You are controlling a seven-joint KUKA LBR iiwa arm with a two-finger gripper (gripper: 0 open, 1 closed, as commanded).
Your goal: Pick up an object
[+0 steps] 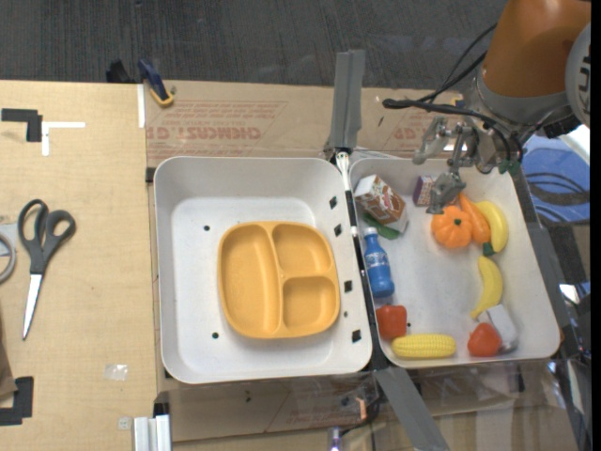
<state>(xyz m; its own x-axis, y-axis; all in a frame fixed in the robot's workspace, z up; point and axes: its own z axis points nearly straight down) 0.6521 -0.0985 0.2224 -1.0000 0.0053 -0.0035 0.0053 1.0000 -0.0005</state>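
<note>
My gripper hangs over the far end of the right bin, its fingers spread apart with nothing between them, the tips just above the orange pumpkin. The pumpkin is round and ribbed with a green stem, sitting upright. A yellow pepper touches the pumpkin's right side; a small purple packet lies just beyond the pumpkin's left.
</note>
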